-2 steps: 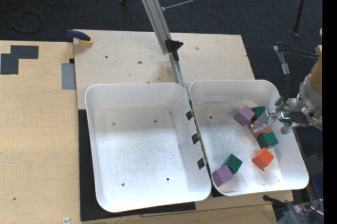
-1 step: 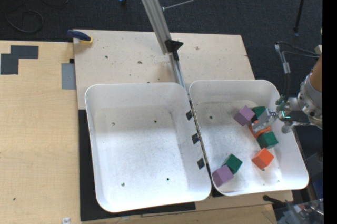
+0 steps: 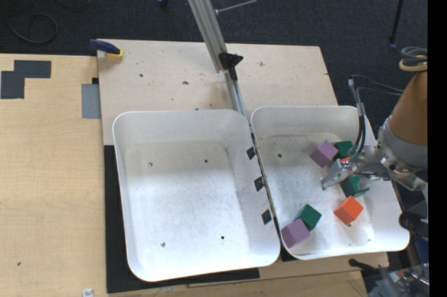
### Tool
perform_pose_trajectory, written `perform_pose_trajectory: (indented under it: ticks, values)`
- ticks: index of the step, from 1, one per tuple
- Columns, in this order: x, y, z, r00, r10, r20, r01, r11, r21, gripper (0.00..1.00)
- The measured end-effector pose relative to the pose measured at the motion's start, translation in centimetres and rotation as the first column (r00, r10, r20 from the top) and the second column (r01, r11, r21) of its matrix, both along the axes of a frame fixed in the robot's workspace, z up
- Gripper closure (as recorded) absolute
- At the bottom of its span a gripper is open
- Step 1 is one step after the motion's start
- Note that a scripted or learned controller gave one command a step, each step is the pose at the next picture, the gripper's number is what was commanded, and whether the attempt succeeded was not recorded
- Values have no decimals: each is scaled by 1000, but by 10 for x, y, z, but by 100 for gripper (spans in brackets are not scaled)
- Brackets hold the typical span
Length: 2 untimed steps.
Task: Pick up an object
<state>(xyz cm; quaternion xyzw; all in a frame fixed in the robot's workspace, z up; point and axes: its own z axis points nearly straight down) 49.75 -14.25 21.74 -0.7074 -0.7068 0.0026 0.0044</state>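
Green block matte and partly hidden beneath my gripper, by the right bin's right wall, touching a purple cube, my jaws' opening impossible to tell, orange cube near the front edge.

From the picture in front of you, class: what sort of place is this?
Most likely a robotics lab bench. A robot arm reaches into one of two white bins that holds small coloured blocks, and cables trail across the dark floor.
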Motion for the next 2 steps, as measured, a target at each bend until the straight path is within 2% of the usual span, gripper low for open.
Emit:
perform_pose_trajectory:
  ticks: [1, 2]
  values:
    - [-2, 2, -44, 1000, -1, 1, 1, 1000, 0, 0]
    - [3, 8, -105, 1000, -2, 0, 2, 1000, 1, 0]
